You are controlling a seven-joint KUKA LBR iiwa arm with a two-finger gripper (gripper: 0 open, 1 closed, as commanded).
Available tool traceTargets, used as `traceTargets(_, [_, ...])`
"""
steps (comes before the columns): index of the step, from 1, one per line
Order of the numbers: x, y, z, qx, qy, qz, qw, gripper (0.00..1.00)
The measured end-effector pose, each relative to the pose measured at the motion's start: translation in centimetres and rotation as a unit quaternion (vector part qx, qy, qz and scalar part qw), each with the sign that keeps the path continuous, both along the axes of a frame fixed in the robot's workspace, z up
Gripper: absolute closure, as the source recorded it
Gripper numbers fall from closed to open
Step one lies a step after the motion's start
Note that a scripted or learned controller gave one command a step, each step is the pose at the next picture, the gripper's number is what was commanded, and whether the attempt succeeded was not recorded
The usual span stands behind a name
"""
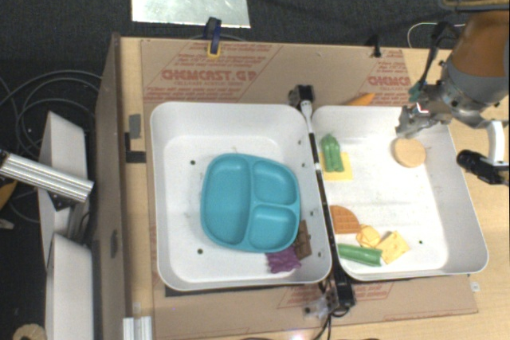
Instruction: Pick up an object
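I'm seeing a teal divided plate (pixel 250 203) sitting in a white bin (pixel 171 171), and a tan disc (pixel 410 153) showing upper right.

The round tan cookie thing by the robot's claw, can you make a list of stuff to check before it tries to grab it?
1. Gripper is over the right bin: ok.
2. Gripper sits right above the round tan piece: not ok, it is a bit above it in the camera view, near the bin's far rim.
3. Fingers open wide enough: cannot tell.
4. Nothing held already: cannot tell, fingers too blurry.
5. Room around the tan piece: ok, the green and yellow block lies well apart.
6. Tan piece lying flat on the bin floor: ok.
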State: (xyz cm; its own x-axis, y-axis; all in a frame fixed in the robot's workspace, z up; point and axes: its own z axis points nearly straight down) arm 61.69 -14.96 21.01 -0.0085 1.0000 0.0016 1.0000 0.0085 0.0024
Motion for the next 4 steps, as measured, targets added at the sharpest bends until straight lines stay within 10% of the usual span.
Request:
traceTargets(1, [0.0, -0.4, -0.1, -0.0008, 0.0, -0.003, 1.0, 0.0])
traceTargets(3, [5.2, -5.4, -12.1, -0.0012, 0.0, -0.002, 1.0, 0.0])
traceTargets(4, [5.4, -5.5, -10.6, -0.0029, -0.003, -0.001, 1.0, 1.0])
